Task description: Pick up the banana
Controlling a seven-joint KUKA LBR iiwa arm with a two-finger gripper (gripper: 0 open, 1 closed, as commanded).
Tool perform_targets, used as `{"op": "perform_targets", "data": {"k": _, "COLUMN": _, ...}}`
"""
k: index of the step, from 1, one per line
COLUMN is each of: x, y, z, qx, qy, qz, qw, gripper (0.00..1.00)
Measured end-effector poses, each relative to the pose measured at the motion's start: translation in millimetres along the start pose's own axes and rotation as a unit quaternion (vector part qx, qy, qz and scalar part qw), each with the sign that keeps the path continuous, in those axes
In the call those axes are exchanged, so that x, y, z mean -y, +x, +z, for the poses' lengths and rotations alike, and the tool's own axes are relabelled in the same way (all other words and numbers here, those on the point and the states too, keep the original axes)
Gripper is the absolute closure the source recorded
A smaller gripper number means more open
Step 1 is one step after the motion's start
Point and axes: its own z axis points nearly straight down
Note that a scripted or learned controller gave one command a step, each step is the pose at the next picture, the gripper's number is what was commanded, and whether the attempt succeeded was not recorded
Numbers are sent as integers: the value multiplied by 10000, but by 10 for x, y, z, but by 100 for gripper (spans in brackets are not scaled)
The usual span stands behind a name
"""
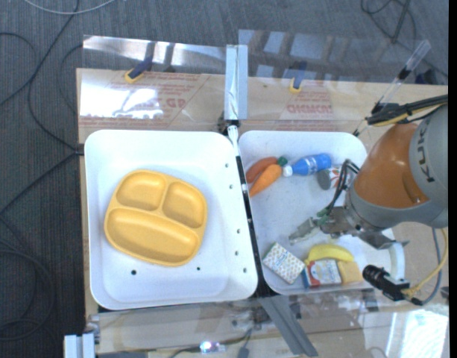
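Observation:
The banana (331, 253) is yellow and curved, and it lies near the front of the right bin (303, 136). It rests against a small red-edged packet (323, 273). My gripper (306, 230) hangs low over the bin floor, just above and to the left of the banana, pointing left. Nothing shows in its grasp. The grey arm with its orange band (388, 174) comes in from the right and covers the bin's right side.
An orange carrot (262, 176) and a blue bottle (310, 164) lie at the back of the right bin. A patterned small box (282, 263) sits at the front, left of the banana. The left bin (101, 274) holds a yellow divided plate (155, 216).

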Motion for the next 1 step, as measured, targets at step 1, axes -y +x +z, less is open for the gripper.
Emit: {"op": "perform_targets", "data": {"k": 1, "x": 30, "y": -367, "z": 94, "qx": 12, "qy": -104, "qz": -245, "qw": 9996, "gripper": 0}}
